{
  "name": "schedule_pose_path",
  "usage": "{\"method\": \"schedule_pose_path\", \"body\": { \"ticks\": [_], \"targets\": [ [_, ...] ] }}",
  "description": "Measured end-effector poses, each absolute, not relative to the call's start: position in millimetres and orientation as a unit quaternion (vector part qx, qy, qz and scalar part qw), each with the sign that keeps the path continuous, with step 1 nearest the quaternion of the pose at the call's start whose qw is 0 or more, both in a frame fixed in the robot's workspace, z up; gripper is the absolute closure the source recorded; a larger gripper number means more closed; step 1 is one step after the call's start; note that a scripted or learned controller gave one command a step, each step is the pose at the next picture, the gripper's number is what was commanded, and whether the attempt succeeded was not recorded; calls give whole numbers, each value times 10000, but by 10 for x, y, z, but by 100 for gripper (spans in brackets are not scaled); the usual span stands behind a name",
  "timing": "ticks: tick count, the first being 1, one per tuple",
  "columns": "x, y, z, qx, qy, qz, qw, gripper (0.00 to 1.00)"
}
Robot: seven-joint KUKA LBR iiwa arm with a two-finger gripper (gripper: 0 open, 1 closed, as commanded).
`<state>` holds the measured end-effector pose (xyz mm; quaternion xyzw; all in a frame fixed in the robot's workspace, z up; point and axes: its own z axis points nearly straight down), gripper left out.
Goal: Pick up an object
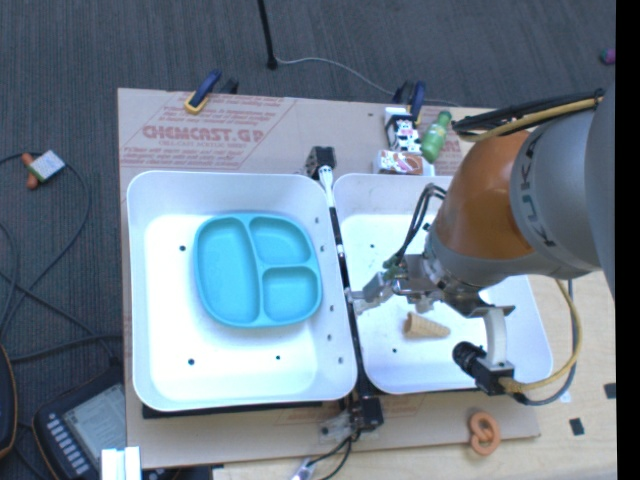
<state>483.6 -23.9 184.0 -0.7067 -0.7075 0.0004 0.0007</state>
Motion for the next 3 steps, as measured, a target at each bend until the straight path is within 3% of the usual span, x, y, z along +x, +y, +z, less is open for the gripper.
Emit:
{"method": "schedule_pose_path", "body": {
  "ticks": [1, 2, 3],
  "targets": [
    [5501, -1223, 879, -7079, -7063, -10, -40, 0],
    [6223, -1183, 874, -7066, -7076, -19, -40, 0],
    [6226, -1193, 982, -7064, -7078, -9, -57, 100]
  ]
}}
